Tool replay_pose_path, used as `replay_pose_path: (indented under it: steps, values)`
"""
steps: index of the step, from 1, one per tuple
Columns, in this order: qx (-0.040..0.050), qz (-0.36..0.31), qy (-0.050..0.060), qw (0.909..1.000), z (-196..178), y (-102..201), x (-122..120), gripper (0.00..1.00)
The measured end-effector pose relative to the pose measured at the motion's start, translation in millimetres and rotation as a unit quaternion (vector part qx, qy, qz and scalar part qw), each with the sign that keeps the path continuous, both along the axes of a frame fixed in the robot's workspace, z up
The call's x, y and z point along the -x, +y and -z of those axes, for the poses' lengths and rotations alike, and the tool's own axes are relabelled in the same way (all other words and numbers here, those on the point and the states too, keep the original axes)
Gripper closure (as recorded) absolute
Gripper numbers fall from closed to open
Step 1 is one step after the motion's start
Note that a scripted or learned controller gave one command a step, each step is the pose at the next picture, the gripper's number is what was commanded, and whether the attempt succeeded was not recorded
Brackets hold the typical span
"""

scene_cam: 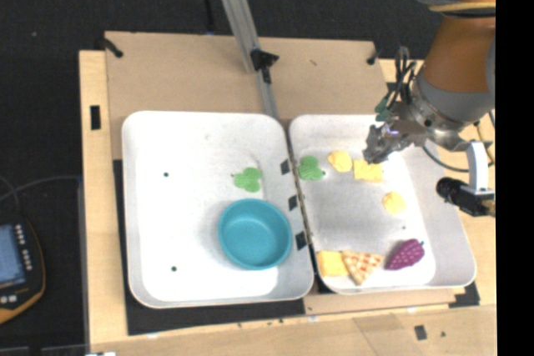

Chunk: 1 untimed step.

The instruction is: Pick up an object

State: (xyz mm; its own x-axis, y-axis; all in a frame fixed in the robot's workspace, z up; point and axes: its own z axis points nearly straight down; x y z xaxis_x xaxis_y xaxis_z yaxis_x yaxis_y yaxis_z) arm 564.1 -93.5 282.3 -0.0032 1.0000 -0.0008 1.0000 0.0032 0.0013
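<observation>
My gripper [375, 152] hangs low over the upper part of the right bin [442, 258], directly above a yellow block [369, 172] that lies just under its tip. A round yellow piece [340, 160] lies to its left and a green leafy piece [310, 169] sits by the bin's left wall. Lower down lie a small yellow ball [393, 201], a purple grape bunch [405, 253], a pizza slice [362, 265] and a yellow cheese wedge [330, 263].
The left bin [158, 154] bears a blue bowl [254, 233] and a green leafy piece [248, 178]. A grey metal pole [238, 8] slants down to the divider between the bins. A handheld controller [15, 258] lies off the bench at the left.
</observation>
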Motion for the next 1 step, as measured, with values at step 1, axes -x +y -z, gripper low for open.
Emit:
replay_pose_path:
  steps: [1]
  values:
    - [0.0005,-0.001,0.000,1.0000,13.4,36.6,-18.9,1.00]
